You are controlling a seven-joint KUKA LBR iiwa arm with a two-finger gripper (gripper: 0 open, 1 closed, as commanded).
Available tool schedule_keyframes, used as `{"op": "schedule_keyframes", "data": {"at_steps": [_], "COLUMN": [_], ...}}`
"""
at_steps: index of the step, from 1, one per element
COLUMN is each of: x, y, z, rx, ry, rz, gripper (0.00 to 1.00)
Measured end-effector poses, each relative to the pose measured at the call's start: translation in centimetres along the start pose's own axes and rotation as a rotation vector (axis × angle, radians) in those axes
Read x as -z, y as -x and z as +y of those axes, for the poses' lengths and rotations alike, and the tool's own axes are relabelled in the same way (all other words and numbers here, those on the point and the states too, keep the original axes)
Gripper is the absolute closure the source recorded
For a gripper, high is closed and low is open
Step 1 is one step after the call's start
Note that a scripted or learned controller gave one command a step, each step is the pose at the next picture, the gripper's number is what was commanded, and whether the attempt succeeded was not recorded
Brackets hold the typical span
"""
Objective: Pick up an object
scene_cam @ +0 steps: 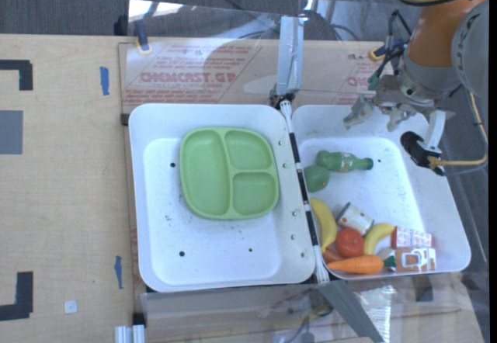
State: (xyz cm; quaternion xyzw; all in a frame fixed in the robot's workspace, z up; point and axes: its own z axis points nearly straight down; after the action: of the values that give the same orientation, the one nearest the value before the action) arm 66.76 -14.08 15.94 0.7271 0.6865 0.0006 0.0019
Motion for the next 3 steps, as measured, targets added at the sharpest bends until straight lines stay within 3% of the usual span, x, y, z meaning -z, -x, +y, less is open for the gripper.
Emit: {"op": "schedule_keyframes", "data": {"at_steps": [1,2,3], "x": [-7.2,-3.3,-7.1], "y": [-2.6,-3.0,-2.6], "z": [-0.1,-7.4,-6.4], "rx": [-0.039,-0.139,-0.122], "ry": [0.001,-0.006,0.002], "rz": [0.0,0.002,0.002], "gripper": [0.0,0.0,0.0]}}
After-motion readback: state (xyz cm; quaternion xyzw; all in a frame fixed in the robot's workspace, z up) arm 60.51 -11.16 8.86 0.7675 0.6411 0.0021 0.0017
